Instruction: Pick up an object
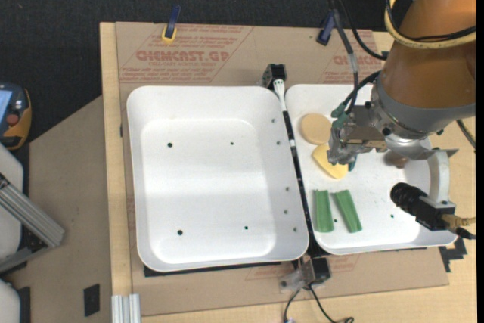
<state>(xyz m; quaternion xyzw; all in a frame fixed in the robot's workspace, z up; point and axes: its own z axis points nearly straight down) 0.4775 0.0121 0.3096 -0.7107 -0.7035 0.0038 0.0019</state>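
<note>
Objects in the right bin (382,232) number four. A yellow lump (328,164) lies near that bin's left wall, about midway between its far and near edges. The gripper (344,156) stands directly over the lump's right part and hides some of it. Whether the gripper is wide, narrow or closed on the lump cannot be told from this slanted view. A tan disc (312,127) lies just beyond the lump, toward the far left corner, close to it or touching. Two green sticks (323,210) lie side by side toward the near edge, nearly parallel, the right one slightly tilted. The grey arm (420,106) with its orange band (435,11) reaches in over the bin's right side. The left bin (204,178) sits alongside, both resting on a brown cardboard sheet (189,49).
</note>
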